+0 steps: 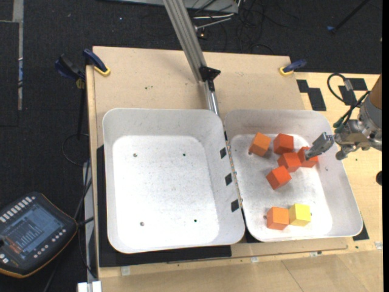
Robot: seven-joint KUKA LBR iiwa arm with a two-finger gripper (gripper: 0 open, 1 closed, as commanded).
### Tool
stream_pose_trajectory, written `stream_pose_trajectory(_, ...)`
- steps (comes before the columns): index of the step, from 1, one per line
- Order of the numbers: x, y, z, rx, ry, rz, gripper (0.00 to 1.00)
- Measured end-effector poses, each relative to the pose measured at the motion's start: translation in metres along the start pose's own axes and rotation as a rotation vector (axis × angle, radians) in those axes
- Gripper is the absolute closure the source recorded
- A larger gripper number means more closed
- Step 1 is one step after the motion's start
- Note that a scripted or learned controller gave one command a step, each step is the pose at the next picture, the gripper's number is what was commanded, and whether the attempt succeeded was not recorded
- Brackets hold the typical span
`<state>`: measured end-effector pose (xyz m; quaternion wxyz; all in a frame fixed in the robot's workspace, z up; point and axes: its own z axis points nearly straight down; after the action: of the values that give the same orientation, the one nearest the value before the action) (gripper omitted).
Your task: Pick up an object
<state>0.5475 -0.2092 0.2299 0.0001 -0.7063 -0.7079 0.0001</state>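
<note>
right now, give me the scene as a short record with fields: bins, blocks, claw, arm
bins: left bin and right bin, white, side by side
blocks: all in right bin; orange block, three red-orange blocks clustered at top, orange block touching yellow block near the front
claw: claw low at the cluster's right edge, beside a red block; grip state unclear
arm: enters from the right

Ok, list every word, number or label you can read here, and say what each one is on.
No text reads.
Handheld pendant: its screen shows lines, too small and blurred to read.
Black marks on the bench: shapes, no letters.
Blocks and bins: unmarked.
</note>
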Motion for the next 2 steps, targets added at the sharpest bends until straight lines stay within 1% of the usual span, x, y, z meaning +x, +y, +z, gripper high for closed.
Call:
stream_pose_trajectory(1, 0.0, 0.0, 0.0, 0.0, 0.0, 0.0, 0.0)
stream_pose_trajectory(2, -0.007, -0.007, 0.058, 0.006, 0.001, 0.004, 0.0)
